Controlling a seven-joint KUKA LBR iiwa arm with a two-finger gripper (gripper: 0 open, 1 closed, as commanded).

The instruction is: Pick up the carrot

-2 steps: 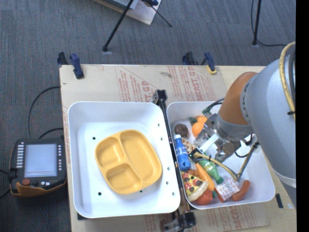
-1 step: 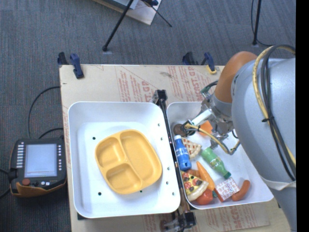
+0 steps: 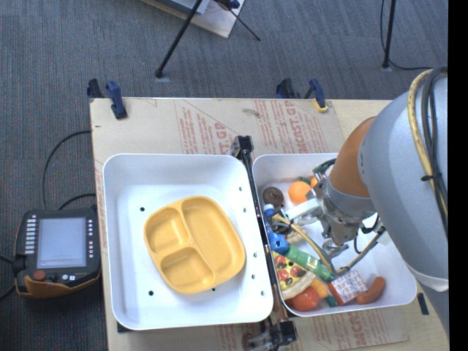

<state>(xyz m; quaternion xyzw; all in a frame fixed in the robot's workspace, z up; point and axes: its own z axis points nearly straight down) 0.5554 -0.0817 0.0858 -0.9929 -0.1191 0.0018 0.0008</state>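
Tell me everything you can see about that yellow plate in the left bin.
The yellow plate looks like smooth moulded plastic, a rounded square with raised rims dividing it into three compartments: two smaller and one larger. It lies flat, turned at a slant, near the middle of the left bin, resting on the white floor. Nothing sits in its compartments and nothing else touches it.

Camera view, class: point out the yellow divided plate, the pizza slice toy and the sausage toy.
yellow divided plate (image 3: 191,244): camera view, on the ridge where its three compartments meet.
pizza slice toy (image 3: 288,272): camera view, on its topped face.
sausage toy (image 3: 371,290): camera view, middle of its body.
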